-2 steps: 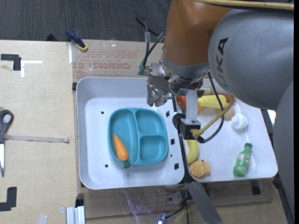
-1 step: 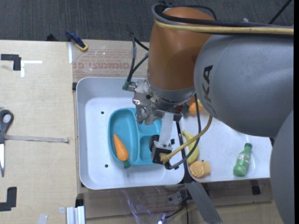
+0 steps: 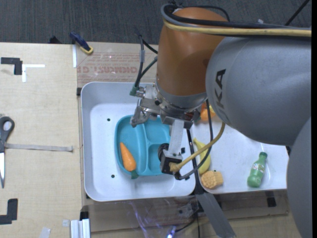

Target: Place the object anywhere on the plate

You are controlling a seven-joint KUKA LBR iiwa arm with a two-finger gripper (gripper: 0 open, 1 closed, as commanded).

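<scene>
Just left of the frame's centre, the claw (image 3: 137, 118) hangs over the upper left rim of the blue plate (image 3: 151, 138); whether it is spread or pressed together I cannot tell, and nothing shows in its grip. Below it an orange carrot (image 3: 128, 156) lies aslant in the plate's left compartment. The plate sits in the left white bin (image 3: 96, 148). Rightward, in the right bin (image 3: 233, 145), a banana (image 3: 204, 158) lies near the dividing edge, a corn cob (image 3: 211, 179) below it, and a green bottle (image 3: 256, 170) towards the lower right. Scissors (image 3: 5, 130) lie at the far left edge.
</scene>
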